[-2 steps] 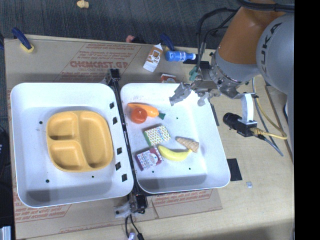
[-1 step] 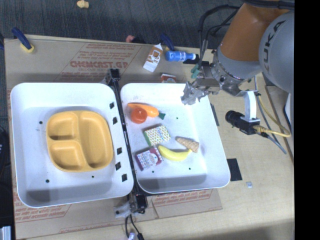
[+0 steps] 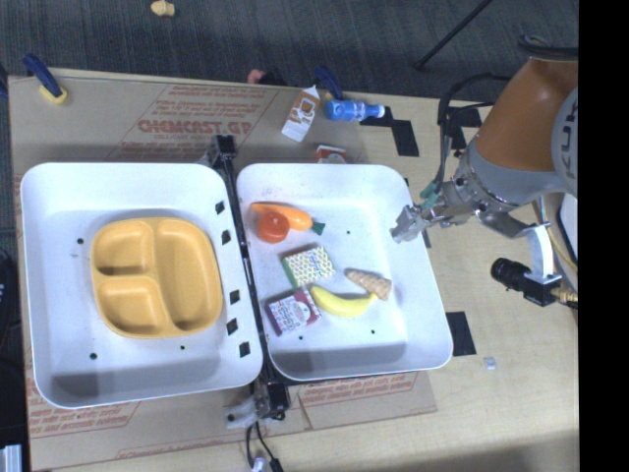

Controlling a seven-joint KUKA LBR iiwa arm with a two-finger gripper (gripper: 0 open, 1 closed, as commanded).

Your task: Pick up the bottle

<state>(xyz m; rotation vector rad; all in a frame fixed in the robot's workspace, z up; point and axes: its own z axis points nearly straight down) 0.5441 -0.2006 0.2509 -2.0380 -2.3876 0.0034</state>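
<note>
Though jaws' state untellable: one blue bottle [image 3: 353, 111] behind two bins [image 3: 339, 362], one banana [image 3: 343, 303], one carrot [image 3: 284, 215].

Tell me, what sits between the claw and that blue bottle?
In the camera view, just bare bench and a black tape patch separate the claw from the blue bottle. No toys lie there.

Red print on the cardboard

"CHEMCAST GP" is showing on the cardboard [image 3: 147, 116] behind the left bin [image 3: 39, 264] (smaller lines unreadable).

Glossy blue plastic bottle [image 3: 352, 111]; smooth white plastic bins [image 3: 423, 293].
</note>
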